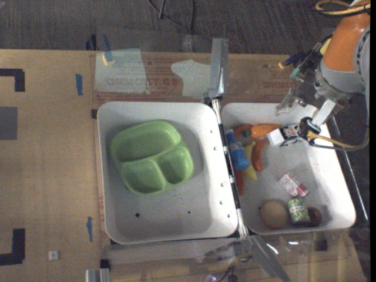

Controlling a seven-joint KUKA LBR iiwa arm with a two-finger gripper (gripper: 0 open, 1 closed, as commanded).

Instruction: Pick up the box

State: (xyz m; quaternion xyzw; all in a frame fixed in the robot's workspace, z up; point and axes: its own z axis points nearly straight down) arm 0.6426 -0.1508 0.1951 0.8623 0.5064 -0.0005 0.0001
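The box (292,185) is small, pink and white, and lies flat on the floor of the right bin (335,175), right of its middle. My gripper (292,106) hangs over the far edge of that bin, under the orange-banded wrist, well behind the box and apart from it. Nothing shows in its grasp.
In the right bin an orange carrot (261,130), a blue bottle (238,156) and a yellow banana (249,162) lie along the left side. A potato (273,213), a green can (298,211) and a dark plum (315,217) sit at the front. The left bin (117,216) holds a green divided tray (151,155).
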